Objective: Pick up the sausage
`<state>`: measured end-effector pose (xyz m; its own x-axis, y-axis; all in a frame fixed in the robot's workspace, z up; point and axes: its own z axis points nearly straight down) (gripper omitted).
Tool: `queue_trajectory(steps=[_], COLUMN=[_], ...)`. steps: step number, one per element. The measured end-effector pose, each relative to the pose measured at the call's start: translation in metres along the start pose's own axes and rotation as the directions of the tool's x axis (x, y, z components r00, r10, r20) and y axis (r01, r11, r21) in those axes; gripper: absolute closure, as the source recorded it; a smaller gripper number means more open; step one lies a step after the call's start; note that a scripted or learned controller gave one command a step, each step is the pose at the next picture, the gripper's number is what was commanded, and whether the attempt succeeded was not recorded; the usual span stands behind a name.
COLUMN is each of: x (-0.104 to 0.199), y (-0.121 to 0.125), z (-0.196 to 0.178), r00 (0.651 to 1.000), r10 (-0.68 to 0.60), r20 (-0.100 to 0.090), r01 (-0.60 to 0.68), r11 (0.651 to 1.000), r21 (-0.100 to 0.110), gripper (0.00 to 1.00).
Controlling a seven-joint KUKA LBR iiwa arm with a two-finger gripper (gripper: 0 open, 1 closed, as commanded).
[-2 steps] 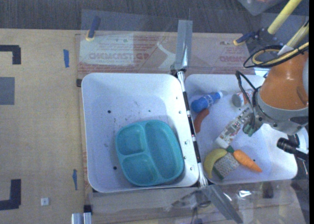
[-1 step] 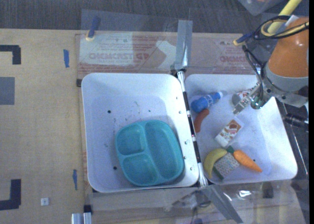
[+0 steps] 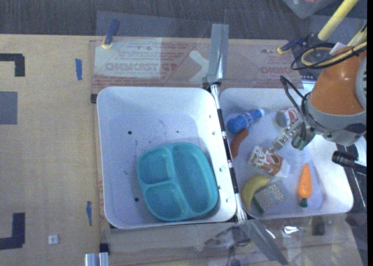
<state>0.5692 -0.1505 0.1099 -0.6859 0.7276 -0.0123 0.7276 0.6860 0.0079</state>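
Over in the right bin, my sausage lies against the left wall, under the blue bottle. It looks light, soft and a bit slippery, so I'd grab its middle. Its long side runs far to near. My gripper hangs nearby; open or shut, I can't tell.

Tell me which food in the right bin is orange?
The carrot, near the bin's right wall, with a green tip. The sausage is reddish brown and the banana is yellow.
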Motion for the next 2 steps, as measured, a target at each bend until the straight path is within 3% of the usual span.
queue_trajectory(steps=[1, 2], x=[-0.011, 0.018], y=[-0.078, -0.088], z=[-0.027, -0.046], r00=[0.853, 0.748], r10=[0.522, 0.663], r20=[-0.003, -0.005], r01=[-0.522, -0.663], r11=[0.853, 0.748], r21=[0.011, 0.016], gripper=[1.0, 1.0])
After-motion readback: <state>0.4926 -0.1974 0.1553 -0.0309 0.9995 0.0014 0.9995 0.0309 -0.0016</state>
